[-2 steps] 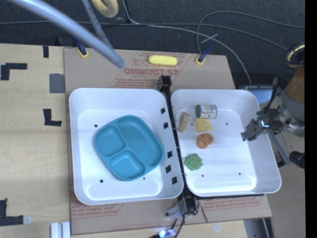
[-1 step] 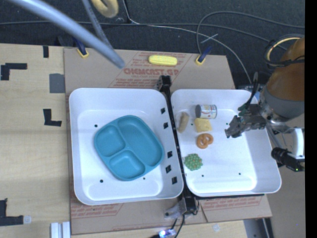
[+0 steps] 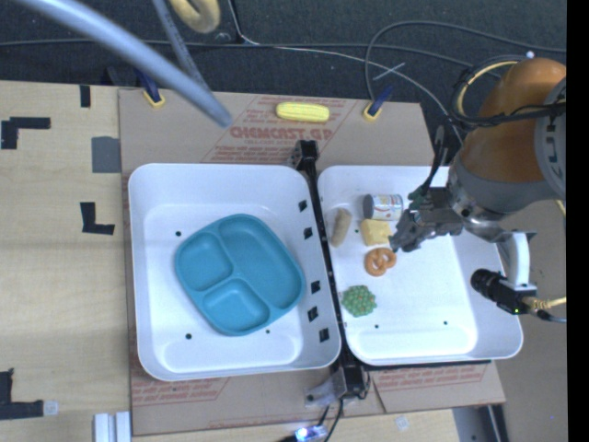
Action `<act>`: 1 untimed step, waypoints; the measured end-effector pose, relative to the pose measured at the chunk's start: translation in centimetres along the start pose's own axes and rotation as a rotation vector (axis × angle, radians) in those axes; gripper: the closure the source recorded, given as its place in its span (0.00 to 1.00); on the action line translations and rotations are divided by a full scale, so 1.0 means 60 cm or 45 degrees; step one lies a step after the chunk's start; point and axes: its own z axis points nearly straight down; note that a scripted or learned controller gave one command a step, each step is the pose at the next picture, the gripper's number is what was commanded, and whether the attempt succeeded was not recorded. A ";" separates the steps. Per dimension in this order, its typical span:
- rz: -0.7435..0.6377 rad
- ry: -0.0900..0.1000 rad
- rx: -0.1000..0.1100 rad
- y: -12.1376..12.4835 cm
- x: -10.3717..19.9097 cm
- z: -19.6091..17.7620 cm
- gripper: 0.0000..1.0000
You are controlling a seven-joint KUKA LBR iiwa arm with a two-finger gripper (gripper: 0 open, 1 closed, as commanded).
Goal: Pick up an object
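Note:
In the right bin (image 3: 460, 330) lie several small objects: a tan roll (image 3: 340, 226), a yellow block (image 3: 374, 232), a small can (image 3: 385, 206), a glazed brown donut (image 3: 379, 261) and a green broccoli piece (image 3: 358, 300). My gripper (image 3: 406, 238) hangs low over the bin, just right of the yellow block and just above the donut. Its dark fingers point down-left, and their tips blur into the shadow there. Nothing shows between them.
The left bin (image 3: 152, 339) holds a blue sectioned plate (image 3: 239, 273). A yellow corn cob (image 3: 302, 111) lies on the cardboard behind the bins. Cables run across the dark surface at the back. A black clamp divides the two bins.

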 end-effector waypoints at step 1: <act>0.001 -0.001 0.002 0.014 0.092 -0.005 1.00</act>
